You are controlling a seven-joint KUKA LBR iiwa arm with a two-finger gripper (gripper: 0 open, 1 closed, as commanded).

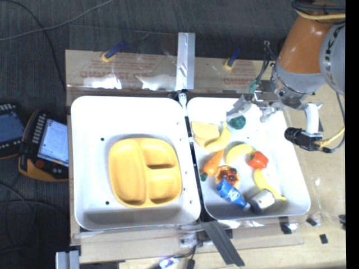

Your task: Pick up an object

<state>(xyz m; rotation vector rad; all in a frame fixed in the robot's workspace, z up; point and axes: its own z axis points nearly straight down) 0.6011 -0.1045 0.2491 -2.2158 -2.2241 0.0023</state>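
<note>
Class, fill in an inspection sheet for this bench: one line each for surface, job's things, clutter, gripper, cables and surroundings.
Surface: two shallow white bins side by side, left bin and right bin.
Job's things: right bin holds a banana, an orange carrot, a red pepper, a blue item and a grey cup; a yellow divided tray lies in the left bin.
Clutter: clear plastic sheet behind the bins.
Gripper: gripper over the right bin's far edge, near a small green item.
Cables: black cable on the floor.
Surroundings: handheld pendant at left.
</note>
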